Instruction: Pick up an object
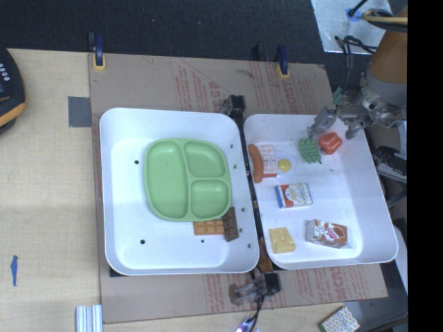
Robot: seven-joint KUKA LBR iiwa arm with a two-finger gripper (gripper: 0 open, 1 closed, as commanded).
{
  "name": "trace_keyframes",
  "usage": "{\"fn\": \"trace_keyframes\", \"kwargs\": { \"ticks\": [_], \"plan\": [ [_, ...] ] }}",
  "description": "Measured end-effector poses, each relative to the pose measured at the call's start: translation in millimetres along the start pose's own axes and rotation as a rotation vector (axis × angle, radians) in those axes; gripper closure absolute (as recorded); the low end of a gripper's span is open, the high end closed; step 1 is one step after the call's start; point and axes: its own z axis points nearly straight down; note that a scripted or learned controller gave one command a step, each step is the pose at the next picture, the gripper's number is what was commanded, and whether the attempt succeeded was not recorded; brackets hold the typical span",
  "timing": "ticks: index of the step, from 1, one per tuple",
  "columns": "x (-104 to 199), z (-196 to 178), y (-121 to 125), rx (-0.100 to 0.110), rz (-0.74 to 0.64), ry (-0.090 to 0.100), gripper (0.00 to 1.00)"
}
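Nearest me, cheese block (pixel 282 240) and brown carton (pixel 327 234) sit loose in the right bin (pixel 377 192). My gripper (pixel 338 124) hovers at the far corner over the red toy (pixel 329 142) beside green leaf (pixel 310 150). Can't tell its grip state; I see nothing held.

Nothing legible. Red lettering seen printed on cardboard sheet (pixel 208 81) under bins, too faint to be read. Print on small cartons (pixel 295 195) (pixel 327 233) blurred, unreadable.
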Motion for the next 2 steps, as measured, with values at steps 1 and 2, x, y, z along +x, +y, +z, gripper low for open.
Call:
{"fn": "trace_keyframes", "kwargs": {
  "ticks": [1,2],
  "plan": [
    [23.0,88.5,11.9,0.006,-0.008,0.003,0.0],
    [-8.4,84.6,14.4,0.004,-0.013,0.018,0.0]
  ]
}}
